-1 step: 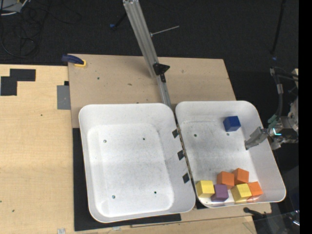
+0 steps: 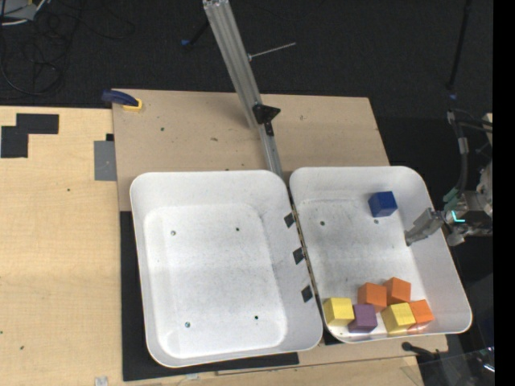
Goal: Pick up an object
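Note:
A blue cube lies alone in the upper part of the right bin. Packed into that bin's lower right corner are several cubes: two yellow, a purple one and orange ones. My gripper hangs over the bin's right rim, reaching in from the right edge of the camera view, a short way right of and below the blue cube. Nothing is seen held in it.
The left bin sits beside the right one, joined by black clips. A slanted aluminium rail rises from behind the bins. A blue and yellow clamp rests at the bench's far left corner.

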